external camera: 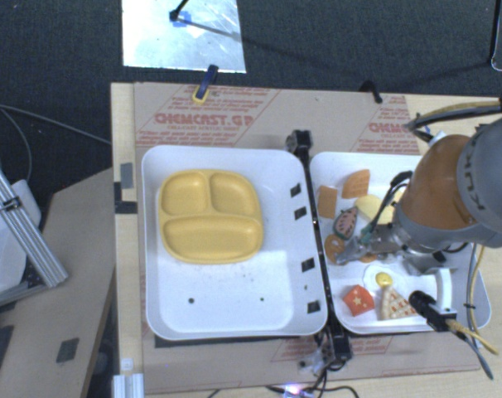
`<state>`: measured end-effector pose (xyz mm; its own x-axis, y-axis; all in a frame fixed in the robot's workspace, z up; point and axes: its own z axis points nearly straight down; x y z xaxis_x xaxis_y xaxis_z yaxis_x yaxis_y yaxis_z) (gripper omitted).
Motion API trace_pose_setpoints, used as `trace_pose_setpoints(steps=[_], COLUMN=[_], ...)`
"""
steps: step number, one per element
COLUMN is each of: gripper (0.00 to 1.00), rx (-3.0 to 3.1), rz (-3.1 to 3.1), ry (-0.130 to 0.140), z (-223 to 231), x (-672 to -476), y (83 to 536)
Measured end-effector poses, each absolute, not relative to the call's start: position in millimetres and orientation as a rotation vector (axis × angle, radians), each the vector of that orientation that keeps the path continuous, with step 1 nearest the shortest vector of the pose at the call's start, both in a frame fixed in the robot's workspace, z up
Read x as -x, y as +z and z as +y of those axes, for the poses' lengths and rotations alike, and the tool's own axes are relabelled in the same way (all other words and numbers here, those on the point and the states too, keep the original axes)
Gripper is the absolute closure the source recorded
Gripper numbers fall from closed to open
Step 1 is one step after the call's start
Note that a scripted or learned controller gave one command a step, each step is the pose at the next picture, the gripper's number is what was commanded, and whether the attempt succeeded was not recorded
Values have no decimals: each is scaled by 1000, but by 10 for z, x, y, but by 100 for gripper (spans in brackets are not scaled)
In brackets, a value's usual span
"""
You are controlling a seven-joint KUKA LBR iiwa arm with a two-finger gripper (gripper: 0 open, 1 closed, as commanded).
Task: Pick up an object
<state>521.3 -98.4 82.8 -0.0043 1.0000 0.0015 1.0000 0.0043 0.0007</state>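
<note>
My gripper (351, 251) is low in the right bin (330, 162), near its left-middle part. Right beside it lie a brown pretzel-shaped piece (333, 247) and a round speckled piece (346, 221); I cannot see whether it touches either. Further back are two orange toast-like pieces (356, 182) (326, 200) and a pale yellow piece (369, 206). Towards the front lie a fried egg (382, 279), a red block (359, 300) and a pizza slice (394, 306). The arm's body covers the bin's right part.
The left bin (226, 317) holds a yellow divided tray (209, 215) in its back half. A black divider (313, 222) runs between the bins. A blue and yellow tool (205, 84) lies on the cardboard behind the bins.
</note>
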Motion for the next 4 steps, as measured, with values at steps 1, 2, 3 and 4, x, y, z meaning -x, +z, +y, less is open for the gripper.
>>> trace_pose_setpoints(steps=[1, 2, 3, 4], gripper=[100, 100, 100, 100], rx=[2220, 2210, 2210, 2214], rz=[-2228, -2238, -2238, -2227], ry=[-12, -13, -12, 1], z=[-983, -166, 691, 851], x=[-5228, -5090, -5188, -5157], y=[980, 1895, 2546, 2091])
